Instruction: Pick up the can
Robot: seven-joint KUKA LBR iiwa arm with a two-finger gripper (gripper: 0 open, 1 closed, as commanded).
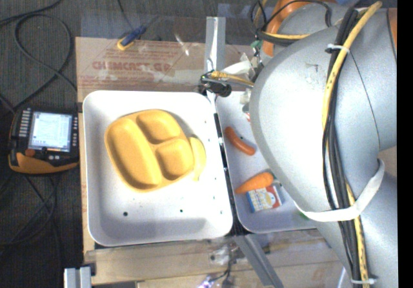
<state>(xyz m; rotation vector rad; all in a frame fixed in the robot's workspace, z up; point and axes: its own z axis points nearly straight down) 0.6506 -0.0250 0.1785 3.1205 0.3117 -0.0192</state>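
My grey arm (322,119) reaches in from the right and hangs over most of the right bin (233,167), hiding much of its floor. What I take to be the gripper (247,90) sits low at that bin's far left corner, largely covered by the wrist. On the visible strip of the right bin lie a reddish sausage (239,140), an orange carrot (255,182) and a small blue and white carton (264,199).
The left bin (93,170) holds a yellow divided plate (155,148) turned face up. A handheld control pendant (44,139) lies on the floor to the left, with cables around it. A cardboard sheet (142,64) lies behind the bins.
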